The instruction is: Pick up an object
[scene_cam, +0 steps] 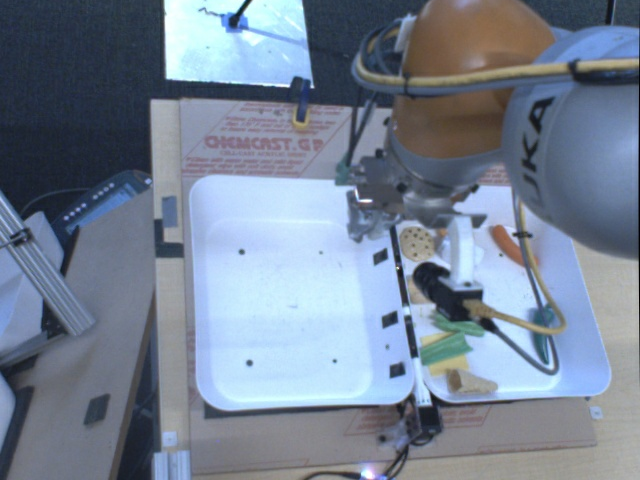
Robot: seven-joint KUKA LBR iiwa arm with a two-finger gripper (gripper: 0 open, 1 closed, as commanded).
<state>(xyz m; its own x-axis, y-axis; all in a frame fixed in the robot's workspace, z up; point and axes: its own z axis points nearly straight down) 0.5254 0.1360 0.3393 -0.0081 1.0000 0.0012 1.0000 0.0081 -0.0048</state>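
Camera view, looking down: the object nearest my gripper (367, 223) is a round tan disc with holes (413, 240), lying just beside it in the right bin (592, 366). Farther out on that same side lie an orange stick (505, 245), some green strips (445, 349) and a tan wedge (468, 382). My gripper hangs over the divider between the bins, with the left bin (205, 298) on its other side. I cannot tell how far it is open, and I see nothing in its grasp.
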